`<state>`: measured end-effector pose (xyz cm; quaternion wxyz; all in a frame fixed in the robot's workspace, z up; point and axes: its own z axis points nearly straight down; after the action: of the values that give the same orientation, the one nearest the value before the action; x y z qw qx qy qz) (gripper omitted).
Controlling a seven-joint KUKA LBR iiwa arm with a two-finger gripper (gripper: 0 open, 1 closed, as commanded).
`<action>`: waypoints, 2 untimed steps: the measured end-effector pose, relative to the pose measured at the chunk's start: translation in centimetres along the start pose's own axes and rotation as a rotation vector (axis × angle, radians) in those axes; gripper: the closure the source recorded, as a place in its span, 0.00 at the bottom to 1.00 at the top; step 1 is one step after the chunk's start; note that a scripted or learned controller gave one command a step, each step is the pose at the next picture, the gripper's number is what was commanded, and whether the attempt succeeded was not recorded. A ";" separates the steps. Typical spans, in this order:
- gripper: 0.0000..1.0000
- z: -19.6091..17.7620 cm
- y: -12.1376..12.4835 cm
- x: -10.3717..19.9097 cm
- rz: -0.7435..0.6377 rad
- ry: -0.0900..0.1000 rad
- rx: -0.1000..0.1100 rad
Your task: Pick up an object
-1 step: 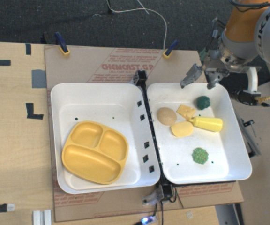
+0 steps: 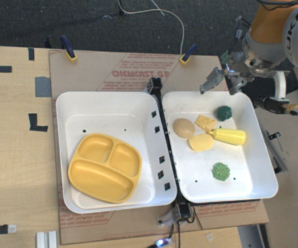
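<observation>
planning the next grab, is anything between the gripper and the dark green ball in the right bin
Nothing visible stands in the way. The gripper hangs over the right bin's far rim, and the dark green ball lies just below it with bare bin floor between. The yellow pieces sit on the ball's near side, off that path.

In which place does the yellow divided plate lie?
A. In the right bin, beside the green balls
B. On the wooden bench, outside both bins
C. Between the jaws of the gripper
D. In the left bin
D: the yellow divided plate lies flat in the left bin, and the small food pieces lie in the right bin.
</observation>
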<state>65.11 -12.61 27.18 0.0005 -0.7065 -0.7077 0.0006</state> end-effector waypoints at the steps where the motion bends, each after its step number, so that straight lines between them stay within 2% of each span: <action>1: 0.00 6.3 0.5 -0.1 0.001 0.000 0.005; 2: 0.00 11.7 -0.7 0.1 0.001 -0.001 0.006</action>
<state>64.42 -12.51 15.50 0.0023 -0.7068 -0.7074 0.0028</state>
